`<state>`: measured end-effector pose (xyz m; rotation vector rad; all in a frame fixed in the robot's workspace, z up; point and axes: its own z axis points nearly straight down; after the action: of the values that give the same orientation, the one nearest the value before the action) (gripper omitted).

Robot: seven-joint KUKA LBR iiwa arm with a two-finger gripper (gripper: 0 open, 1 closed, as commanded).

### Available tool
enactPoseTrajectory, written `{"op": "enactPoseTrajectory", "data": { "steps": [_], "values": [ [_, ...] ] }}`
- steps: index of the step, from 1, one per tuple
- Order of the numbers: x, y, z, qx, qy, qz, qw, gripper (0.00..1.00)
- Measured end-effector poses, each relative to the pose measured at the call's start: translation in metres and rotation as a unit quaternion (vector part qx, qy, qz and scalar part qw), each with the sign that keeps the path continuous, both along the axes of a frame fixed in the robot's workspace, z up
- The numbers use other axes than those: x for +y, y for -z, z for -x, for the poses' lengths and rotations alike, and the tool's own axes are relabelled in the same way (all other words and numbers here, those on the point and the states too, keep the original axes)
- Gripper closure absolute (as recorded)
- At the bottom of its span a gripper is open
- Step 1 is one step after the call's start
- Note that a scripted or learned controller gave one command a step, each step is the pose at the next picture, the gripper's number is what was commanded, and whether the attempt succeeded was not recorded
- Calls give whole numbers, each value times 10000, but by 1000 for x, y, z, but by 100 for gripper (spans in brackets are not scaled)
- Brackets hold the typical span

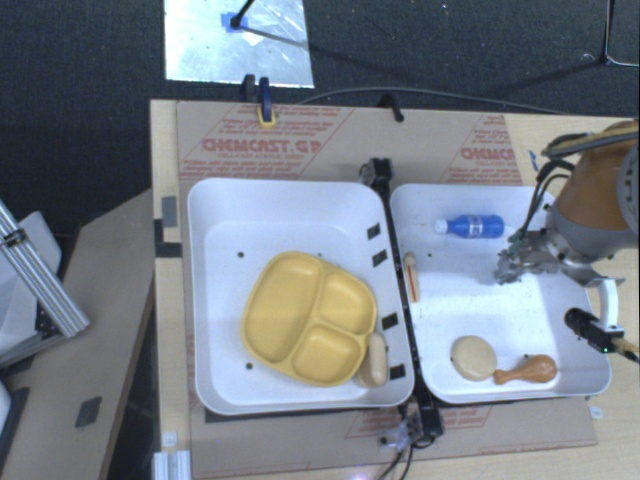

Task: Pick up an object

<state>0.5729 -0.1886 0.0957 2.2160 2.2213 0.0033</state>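
Looking down from the camera view, we see the pincer [512, 265] low in the right bin [440, 208], just below the blue bottle [473, 227]. We can't tell its opening, and see nothing gripped. Bottle, tan disc [473, 357] and orange drumstick [527, 371] lie unlifted: pick not done.

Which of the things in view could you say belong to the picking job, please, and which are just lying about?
Job:
tool over the right bin
blue bottle
beige round piece
orange drumstick-shaped toy
pencil-like stick

Lying about:
yellow divided tray in the left bin
clamp
foil sheet
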Motion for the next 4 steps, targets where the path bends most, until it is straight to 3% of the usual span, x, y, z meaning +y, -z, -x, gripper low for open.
{"op": "enactPoseTrajectory", "data": {
  "steps": [3, 4],
  "values": [
    [-13, -167, -26, -21, -14, 7, 10000, 100],
    [50, -160, -37, 10, -40, -12, 10000, 100]
  ]
}}
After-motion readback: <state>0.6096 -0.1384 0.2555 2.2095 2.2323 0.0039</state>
